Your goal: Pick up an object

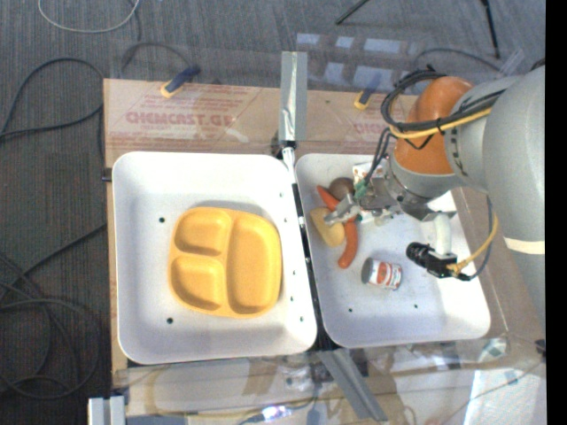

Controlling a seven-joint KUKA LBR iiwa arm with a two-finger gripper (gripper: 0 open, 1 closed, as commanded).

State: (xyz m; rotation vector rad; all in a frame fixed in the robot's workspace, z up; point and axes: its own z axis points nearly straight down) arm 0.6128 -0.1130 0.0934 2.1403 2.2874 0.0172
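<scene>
My gripper (351, 207) hangs low over the upper left part of the right bin (416, 321), right above a small heap of play food. In that heap are a brown round piece (340, 187), a short red piece (327, 197), a pale yellow piece (330, 229) and a long orange-red piece (348, 243) that points down from under the gripper. A small can (383, 274) with a red and white label lies on its side in the middle of the bin, apart from the gripper. The gripper's body hides where it meets the heap.
The left bin (142, 202) holds a yellow divided tray (227, 260). A raised rim between the two bins runs just left of the heap. The grey arm with its orange band (434, 127) comes in from the upper right.
</scene>
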